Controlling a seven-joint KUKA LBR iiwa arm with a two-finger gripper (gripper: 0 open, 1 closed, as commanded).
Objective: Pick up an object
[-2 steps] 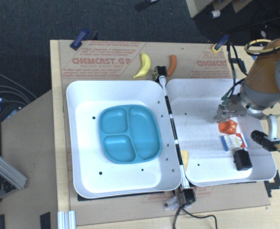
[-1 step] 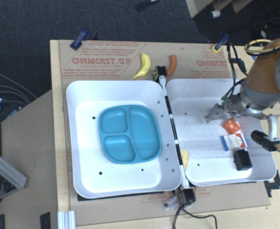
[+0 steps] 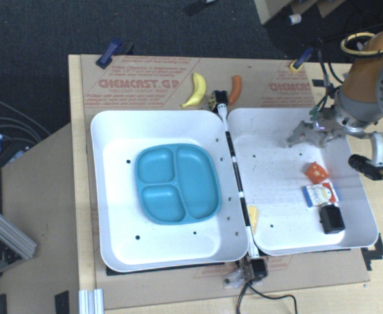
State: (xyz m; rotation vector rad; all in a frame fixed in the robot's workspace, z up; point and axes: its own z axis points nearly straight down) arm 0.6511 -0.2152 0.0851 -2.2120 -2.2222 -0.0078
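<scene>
The right bin holds three small things near its right side: an orange-red piece, a blue and white packet, and a black block. My gripper hangs over the back part of this bin, up and slightly left of the orange-red piece. Its fingers are spread open with nothing between them. The grey arm with its orange band comes in from the upper right.
The left bin bears a blue divided plate. On the bench behind the bins lie a yellow banana and an orange sausage-shaped toy. A small yellow piece sits at the divider between the bins.
</scene>
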